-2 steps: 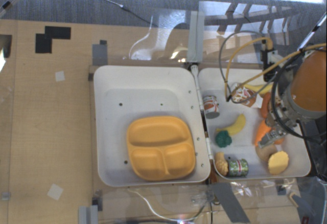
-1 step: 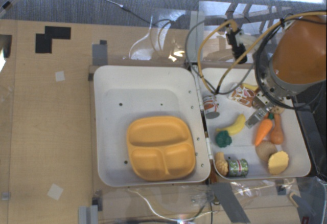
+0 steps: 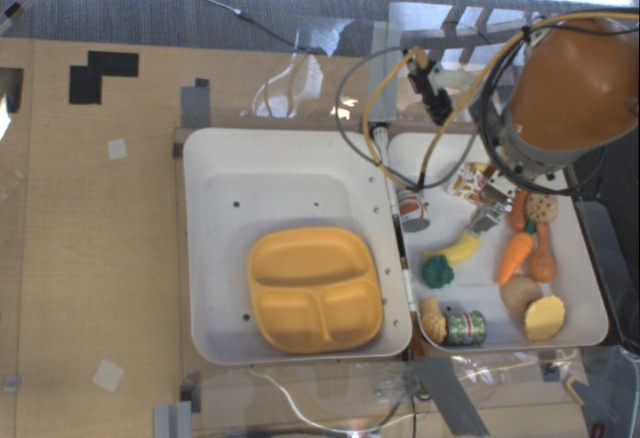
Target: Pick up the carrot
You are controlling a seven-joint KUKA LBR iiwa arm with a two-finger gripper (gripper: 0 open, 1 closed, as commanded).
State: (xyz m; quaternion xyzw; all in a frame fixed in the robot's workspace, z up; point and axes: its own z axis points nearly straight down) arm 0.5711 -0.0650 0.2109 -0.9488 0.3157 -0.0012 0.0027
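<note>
Arm [image 3: 575,86] enters from right, orange band bulking over right bin [image 3: 590,316], wrist angled down-left into bin. Left bin [image 3: 210,226] holds yellow divided tray [image 3: 315,288]. Carrot [image 3: 514,257]: orange, tapered, lying tilted in right bin, tip pointing down-left, just beside brownish sausage-like piece [image 3: 543,256]. Jaws [image 3: 487,217] just up-left of carrot, low over bin floor; can't tell how far open, nothing seen between them. Small can [image 3: 465,327] near bin front edge, label unreadable.
</note>
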